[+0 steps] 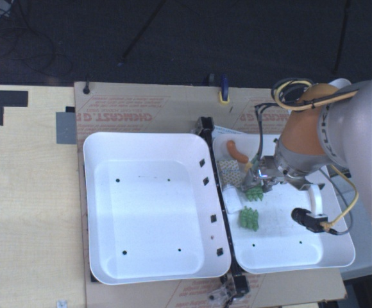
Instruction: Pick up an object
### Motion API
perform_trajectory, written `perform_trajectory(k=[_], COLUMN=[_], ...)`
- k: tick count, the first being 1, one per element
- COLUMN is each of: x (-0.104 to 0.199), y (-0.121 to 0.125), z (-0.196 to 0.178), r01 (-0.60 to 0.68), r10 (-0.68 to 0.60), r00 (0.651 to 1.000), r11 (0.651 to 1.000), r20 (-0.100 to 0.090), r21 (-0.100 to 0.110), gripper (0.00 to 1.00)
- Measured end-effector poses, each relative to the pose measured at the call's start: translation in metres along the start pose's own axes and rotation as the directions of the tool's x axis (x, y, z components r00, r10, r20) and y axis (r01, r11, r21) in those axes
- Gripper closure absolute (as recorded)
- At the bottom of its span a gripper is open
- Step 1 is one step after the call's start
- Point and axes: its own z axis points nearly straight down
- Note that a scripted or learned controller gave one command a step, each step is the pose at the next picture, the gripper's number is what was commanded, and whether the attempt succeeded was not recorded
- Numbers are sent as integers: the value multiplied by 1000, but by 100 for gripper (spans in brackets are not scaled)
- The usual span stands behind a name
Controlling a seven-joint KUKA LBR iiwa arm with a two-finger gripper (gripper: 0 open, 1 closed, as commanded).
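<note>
My gripper is down inside the right bin, near its left half. A green knobbly object sits right under the fingertips, touching or nearly so. A second green knobbly piece lies a little nearer the front. An orange sausage-shaped thing rests at the back left of that bin, and a speckled grey-white item lies beside the gripper's left. The wrist hides the fingertips.
The left bin stands beside the right one, split from it by a black clipped divider. The arm's grey body and orange band overhang the right bin's back right. A white flat piece lies by the divider.
</note>
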Motion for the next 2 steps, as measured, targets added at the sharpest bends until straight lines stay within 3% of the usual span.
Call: perform_trajectory(k=[1,2], x=[103,144], y=[7,-41], z=[-92,-85], r01=[4,-4], r10=[-4,4], r00=[1000,1000], r11=[1000,1000], r20=[-4,-1], r21=[-5,10], gripper=[100,100])
